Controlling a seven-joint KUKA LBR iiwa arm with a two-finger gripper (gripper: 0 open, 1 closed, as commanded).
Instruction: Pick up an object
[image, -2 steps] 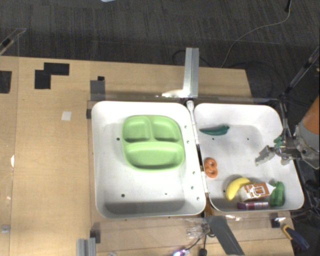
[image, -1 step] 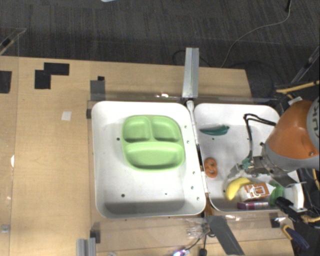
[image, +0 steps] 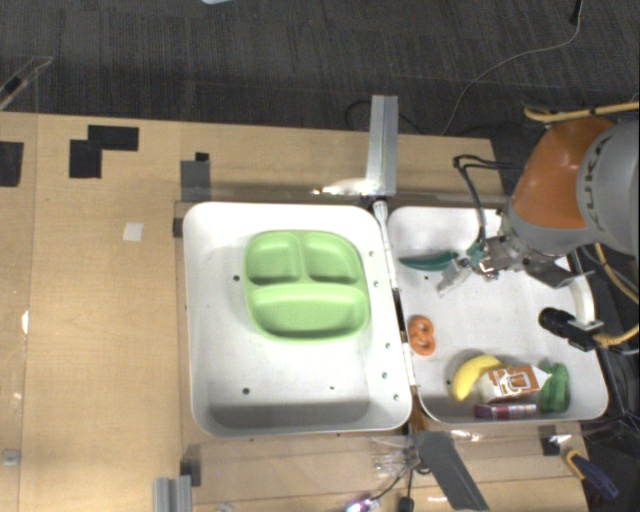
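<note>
The end effector, fingers spread, hangs just beside a teal object in the right bin.

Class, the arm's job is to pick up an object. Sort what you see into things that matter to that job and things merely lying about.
Part of the job:
- end effector, over the right bin
- teal object beside it
- orange pretzel
- banana
- small carton
- green vegetable

Lying about:
- green divided plate in the left bin
</note>
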